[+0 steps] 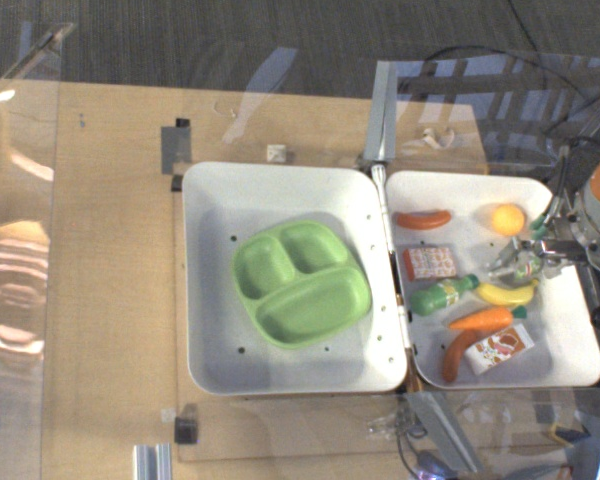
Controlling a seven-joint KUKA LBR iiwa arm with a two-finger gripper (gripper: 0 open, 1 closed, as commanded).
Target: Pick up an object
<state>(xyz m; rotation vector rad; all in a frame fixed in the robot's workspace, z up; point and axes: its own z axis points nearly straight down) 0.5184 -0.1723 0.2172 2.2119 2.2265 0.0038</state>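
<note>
Left bin [205, 268]: holds one green divided plate [300, 283], three compartments, lying flat. Not a likely pick; broad and shallow, with little for two fingers to close on.

Right bin [580, 363]: small toy foods, loosely spread.
- Red sausage [422, 220], near the far wall.
- Printed red-and-white packet [430, 262], flat on the floor.
- Green bottle [442, 295], lying on its side.
- Brown sausage [451, 353] and second packet [499, 350], near the front wall.
- Orange carrot [480, 319], just behind the packet.
- Yellow banana [508, 293], just beside the carrot, lying directly under the tool.
- Orange ball [507, 218], far corner.

Handling, judged: the banana looks light, rigid plastic, smooth and curved; likely to slip or roll unless taken across its middle, narrow way.

Tool [520, 263]: low over the banana's far edge, reaching in from the right. Whether it is apart or together cannot be told; nothing visibly held.
</note>
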